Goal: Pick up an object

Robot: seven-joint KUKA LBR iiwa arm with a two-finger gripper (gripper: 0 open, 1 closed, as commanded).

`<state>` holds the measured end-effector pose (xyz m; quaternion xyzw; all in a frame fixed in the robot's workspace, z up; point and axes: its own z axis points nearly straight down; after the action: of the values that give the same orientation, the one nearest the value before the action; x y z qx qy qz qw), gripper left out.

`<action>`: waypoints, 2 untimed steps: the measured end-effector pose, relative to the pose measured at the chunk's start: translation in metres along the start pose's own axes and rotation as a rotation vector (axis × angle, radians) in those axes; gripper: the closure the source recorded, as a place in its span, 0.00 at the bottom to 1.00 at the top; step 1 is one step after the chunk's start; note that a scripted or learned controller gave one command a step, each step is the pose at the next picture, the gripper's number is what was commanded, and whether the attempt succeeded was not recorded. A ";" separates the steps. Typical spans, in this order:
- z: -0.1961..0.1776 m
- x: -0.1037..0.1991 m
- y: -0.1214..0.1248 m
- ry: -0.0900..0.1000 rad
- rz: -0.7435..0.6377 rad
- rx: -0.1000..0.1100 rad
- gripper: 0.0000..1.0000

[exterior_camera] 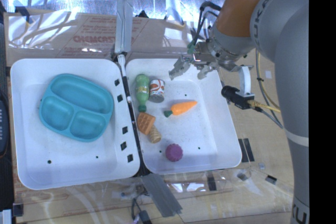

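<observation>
The gripper (191,69) hangs over the far edge of the right bin (223,128), its two fingers spread apart with nothing between them. Below it in that bin lie a carrot (181,108) near the middle, a green bottle (142,87) and a can (156,90) side by side by the left wall, a cone (148,126) nearer the front, and a purple ball (174,152) close to the front edge. The left bin (26,139) holds a blue tray (76,107).
</observation>
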<state>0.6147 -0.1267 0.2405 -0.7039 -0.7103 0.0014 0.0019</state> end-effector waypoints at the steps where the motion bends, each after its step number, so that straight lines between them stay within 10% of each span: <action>1: 0.143 0.006 0.030 0.001 -0.002 0.013 0.00; 2: 0.125 0.007 0.035 0.000 -0.007 0.001 1.00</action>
<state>0.6488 -0.1195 0.1152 -0.7012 -0.7130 0.0017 0.0020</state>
